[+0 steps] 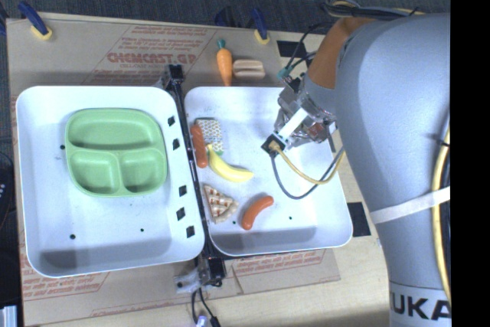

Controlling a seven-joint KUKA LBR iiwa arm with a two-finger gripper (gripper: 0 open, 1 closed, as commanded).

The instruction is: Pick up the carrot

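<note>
Status: carrot not picked. It lies on the cardboard sheet on the bench, just outside the far rim of the right bin, with its green top pointing away from the bin. A small tan-and-pink block, maybe a sandwich toy, sits just beside it on the arm's side.

The tool hangs over the right bin's interior, toward the arm side and near the far rim. It's well apart from the carrot, with nothing visibly in it. I can't tell its state: the wrist hardware and the arm's bulk cover the working end from this angle.

My read: no grasp has been made, and the whole pick is left. The tool needs to travel past the right bin's far rim, line up over the carrot, descend, close and lift.

Other contents of the right bin, all on its left-bin side:
- red sausage along the wall
- banana next to it
- patterned grey piece just beyond the banana
- waffle piece toward the near rim
- second sausage beside the waffle

The left bin holds a green divided plate.

Hard to make out:
- the tool tip
- a yellow and black cable loop drooping below the wrist into the right bin
- whether the carrot touches the right bin's rim
</note>
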